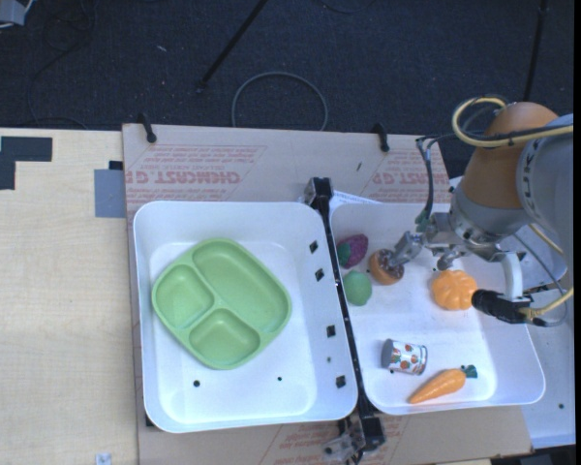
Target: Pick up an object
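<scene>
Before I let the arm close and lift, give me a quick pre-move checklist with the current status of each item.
1. Tool is down inside the right bin: ok.
2. Tool sits by the small brown-orange toy: ok.
3. Toy seen between the tool's tips: cannot tell.
4. Purple toy and green ball lie close to the target: not ok.
5. Orange pumpkin, cup and carrot lie apart from the tool: ok.
</scene>
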`<state>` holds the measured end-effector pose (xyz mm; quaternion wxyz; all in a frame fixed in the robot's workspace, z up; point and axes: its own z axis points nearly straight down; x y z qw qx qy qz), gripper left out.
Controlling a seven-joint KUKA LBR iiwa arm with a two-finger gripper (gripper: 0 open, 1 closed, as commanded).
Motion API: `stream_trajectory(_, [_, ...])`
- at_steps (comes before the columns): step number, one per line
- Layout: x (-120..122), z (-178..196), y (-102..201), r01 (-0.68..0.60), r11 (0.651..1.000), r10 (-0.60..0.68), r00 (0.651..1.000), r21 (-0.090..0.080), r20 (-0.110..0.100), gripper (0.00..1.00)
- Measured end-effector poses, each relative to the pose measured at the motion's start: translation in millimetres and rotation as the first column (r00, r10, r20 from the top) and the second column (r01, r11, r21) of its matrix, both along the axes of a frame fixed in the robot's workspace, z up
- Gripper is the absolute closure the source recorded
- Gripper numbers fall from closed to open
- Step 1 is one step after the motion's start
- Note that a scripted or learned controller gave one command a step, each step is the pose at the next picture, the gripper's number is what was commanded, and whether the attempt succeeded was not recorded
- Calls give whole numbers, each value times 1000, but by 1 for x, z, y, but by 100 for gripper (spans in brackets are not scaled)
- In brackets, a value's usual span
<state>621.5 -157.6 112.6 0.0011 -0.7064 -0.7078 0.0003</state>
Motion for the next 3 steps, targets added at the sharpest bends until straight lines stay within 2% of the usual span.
stream_trajectory(1, [0,7,0,0,1000,0,1000,1,-4,100])
stream_trajectory(3, [4,133,-3,0,1000,0,1000,-2,5,100])
